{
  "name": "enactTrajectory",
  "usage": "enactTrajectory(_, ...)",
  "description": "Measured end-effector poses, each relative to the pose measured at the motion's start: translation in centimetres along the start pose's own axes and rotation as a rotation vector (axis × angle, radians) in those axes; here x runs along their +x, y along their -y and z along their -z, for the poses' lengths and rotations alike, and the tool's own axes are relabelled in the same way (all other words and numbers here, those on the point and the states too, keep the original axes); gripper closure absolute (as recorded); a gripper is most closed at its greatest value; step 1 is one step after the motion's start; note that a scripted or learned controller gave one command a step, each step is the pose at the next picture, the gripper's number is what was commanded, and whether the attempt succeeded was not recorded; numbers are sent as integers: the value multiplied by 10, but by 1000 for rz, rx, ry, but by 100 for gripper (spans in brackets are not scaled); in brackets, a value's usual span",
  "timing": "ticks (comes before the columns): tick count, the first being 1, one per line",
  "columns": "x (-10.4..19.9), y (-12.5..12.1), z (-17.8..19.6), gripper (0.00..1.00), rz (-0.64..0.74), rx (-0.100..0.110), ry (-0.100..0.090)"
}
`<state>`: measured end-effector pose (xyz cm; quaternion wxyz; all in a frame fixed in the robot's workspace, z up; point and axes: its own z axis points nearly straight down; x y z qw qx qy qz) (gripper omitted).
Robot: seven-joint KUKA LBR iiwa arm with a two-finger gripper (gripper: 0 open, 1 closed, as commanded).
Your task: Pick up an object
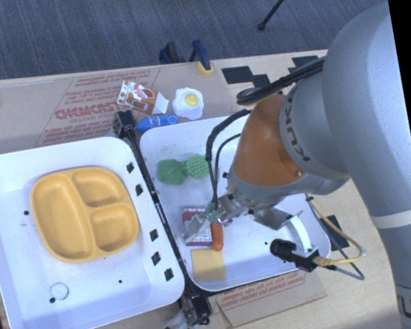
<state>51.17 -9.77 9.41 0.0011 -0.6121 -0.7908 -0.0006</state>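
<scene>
The grey arm (355,117) fills the right side, its orange band bent down over the right bin (285,260). Both white bins sit side by side on the desk (61,106), which is covered with printed cardboard. The left bin (5,234) carries a yellow divided plate (84,213) and a small clear ring near its front corner. In the right bin lie a green knobbly toy (183,169), a dark red packet (195,226), a yellow block (208,265) and an orange carrot-like piece (217,235) — this last one just under the gripper (216,214). Whether the fingers are spread or closed I cannot tell (the wrist hides them). Behind the bins lie a snack wrapper (135,96), a blue piece and a toy fried egg (189,101).
</scene>
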Motion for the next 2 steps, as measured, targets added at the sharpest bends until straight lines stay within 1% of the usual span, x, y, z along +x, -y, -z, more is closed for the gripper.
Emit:
enactTrajectory(1, -1, -1, 11, 100, 3, -4, 3)
enactTrajectory(2, 68, 19, 97, 100, 275, 1, 2)
